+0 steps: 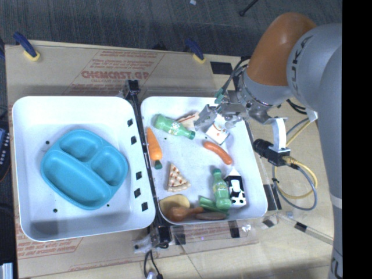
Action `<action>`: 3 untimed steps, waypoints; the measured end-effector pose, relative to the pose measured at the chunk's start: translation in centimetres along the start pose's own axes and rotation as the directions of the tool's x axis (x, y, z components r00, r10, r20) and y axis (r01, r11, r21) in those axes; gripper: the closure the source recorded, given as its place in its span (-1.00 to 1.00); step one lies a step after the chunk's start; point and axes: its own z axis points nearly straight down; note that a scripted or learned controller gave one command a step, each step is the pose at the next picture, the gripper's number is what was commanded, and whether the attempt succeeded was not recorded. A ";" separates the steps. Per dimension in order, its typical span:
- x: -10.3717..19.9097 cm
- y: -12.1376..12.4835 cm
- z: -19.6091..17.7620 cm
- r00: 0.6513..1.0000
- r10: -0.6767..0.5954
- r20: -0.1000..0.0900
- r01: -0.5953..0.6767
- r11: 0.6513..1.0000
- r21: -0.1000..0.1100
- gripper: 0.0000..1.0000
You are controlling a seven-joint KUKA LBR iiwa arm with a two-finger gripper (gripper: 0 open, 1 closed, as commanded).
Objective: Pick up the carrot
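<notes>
- The carrot [153, 146] is orange with a small green end. It lies in the right bin [256, 179], by the left wall.
- It points up and down, green end nearest us.
- 1 carrot, 2 green bottles, 1 pizza slice [176, 178], 1 sausage [217, 151].
- The gripper [216, 116] hangs above the bin's far side; its grip is unclear.

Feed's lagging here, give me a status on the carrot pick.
Gripper over right bin's far side, near a small carton. Carrot flat by left wall, untouched. Green bottle lies between.
</notes>
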 end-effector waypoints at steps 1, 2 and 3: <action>4.4 1.2 13.6 0.986 0.166 0.000 -0.166 0.986 -0.002 -1.00; 4.1 0.9 14.5 0.947 0.322 -0.001 -0.322 0.947 0.003 -1.00; 4.3 0.9 13.5 0.949 0.315 -0.001 -0.315 0.949 0.008 1.00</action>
